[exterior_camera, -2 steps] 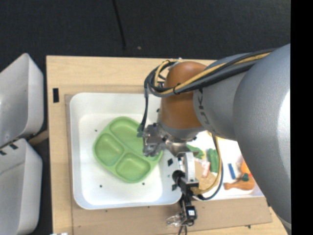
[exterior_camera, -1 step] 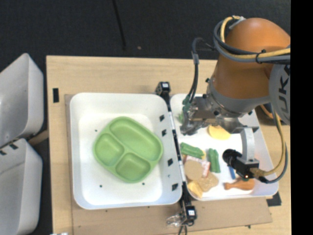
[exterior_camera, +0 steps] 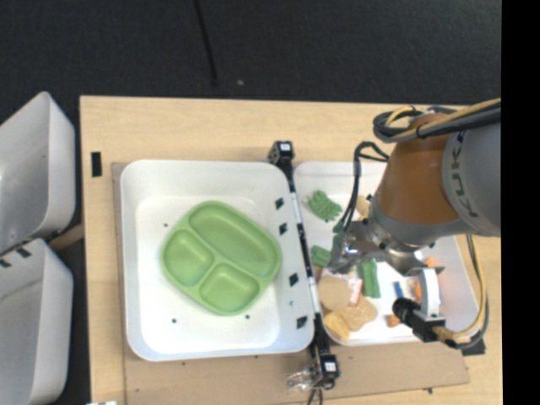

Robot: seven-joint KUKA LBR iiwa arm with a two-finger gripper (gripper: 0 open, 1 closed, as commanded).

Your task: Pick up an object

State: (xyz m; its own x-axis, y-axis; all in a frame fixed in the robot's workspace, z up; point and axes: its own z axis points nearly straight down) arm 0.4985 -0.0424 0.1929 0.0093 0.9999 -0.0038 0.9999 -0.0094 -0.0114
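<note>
The grey arm with its orange band reaches over the right bin [exterior_camera: 325, 175] from the right. My gripper [exterior_camera: 344, 256] hangs low over the bin's left-middle part, among small toy foods. A green piece [exterior_camera: 323, 205] lies behind it and another green piece [exterior_camera: 320, 256] sits just to its left. A green stick [exterior_camera: 369, 277] lies just right of it. In front are a tan round piece [exterior_camera: 335, 293], a small red and white piece [exterior_camera: 355, 290] and a tan lumpy piece [exterior_camera: 349, 320].
The left bin [exterior_camera: 143, 327] holds a green divided plate [exterior_camera: 221, 256]. A small orange piece [exterior_camera: 394, 319] lies near the right bin's front. The divider between the bins [exterior_camera: 295, 243] runs close to the gripper's left. The arm hides much of the right bin.
</note>
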